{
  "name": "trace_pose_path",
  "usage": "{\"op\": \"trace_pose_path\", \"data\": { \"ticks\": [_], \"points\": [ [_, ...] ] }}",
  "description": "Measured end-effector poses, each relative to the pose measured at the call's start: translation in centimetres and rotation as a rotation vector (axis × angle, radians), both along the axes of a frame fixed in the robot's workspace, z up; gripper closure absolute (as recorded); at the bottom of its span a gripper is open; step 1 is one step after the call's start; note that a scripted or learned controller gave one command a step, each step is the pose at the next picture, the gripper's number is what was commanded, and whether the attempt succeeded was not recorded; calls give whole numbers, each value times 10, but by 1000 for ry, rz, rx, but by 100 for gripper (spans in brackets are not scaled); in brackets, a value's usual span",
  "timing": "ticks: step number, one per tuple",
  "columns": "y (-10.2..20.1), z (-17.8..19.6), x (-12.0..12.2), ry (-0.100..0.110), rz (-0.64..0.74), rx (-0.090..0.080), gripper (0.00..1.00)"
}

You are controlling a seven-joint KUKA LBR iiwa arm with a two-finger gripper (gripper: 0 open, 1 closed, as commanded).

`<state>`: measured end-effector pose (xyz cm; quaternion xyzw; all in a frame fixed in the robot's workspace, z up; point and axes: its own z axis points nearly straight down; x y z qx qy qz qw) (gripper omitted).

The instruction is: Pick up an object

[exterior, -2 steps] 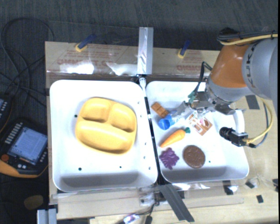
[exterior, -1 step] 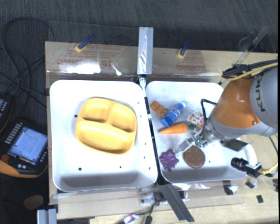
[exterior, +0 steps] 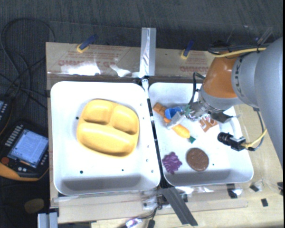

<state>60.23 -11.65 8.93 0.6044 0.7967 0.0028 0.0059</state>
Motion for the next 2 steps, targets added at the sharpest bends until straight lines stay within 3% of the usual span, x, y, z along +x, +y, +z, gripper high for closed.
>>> {"op": "trace_pose_path", "data": {
  "ticks": [1, 2],
  "points": [
    [0, 10, 0, 0, -1, 2, 100],
    [93, 94, -32, 14, 164, 2, 100]
  ]
}}
